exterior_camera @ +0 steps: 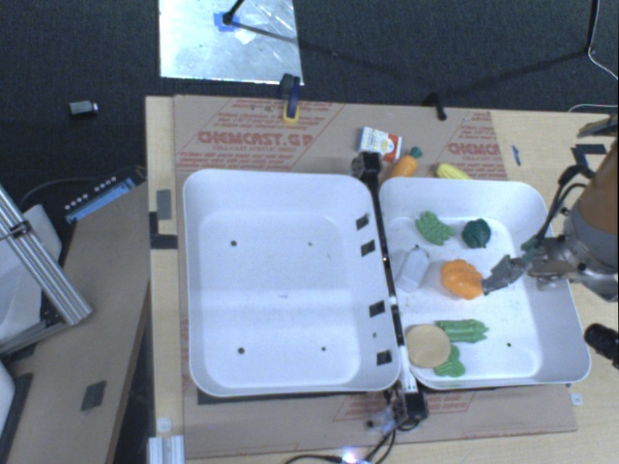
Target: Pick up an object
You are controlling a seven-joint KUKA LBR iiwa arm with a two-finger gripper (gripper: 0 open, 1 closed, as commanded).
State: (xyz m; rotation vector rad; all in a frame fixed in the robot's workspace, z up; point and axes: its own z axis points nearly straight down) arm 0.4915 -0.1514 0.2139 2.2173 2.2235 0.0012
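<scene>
The right bin (556, 351) holds several small objects. An orange lump (462, 278) lies near its middle, with a light green piece (434, 227) and a dark green piece (476, 232) behind it. A pale translucent object (413, 267) sits by the left wall. At the front lie a tan disc (428, 344) and two green pieces (462, 331) (450, 363). My gripper (500, 275) reaches in from the right, low over the bin, just right of the orange lump. I see nothing held in it.
The left bin (280, 278) lies beside the right one, with black clips (377, 307) along the shared wall. Behind the bins on the cardboard are a small carrot (404, 165), a yellow piece (451, 172), a white and red box (379, 141) and a clamp (290, 100).
</scene>
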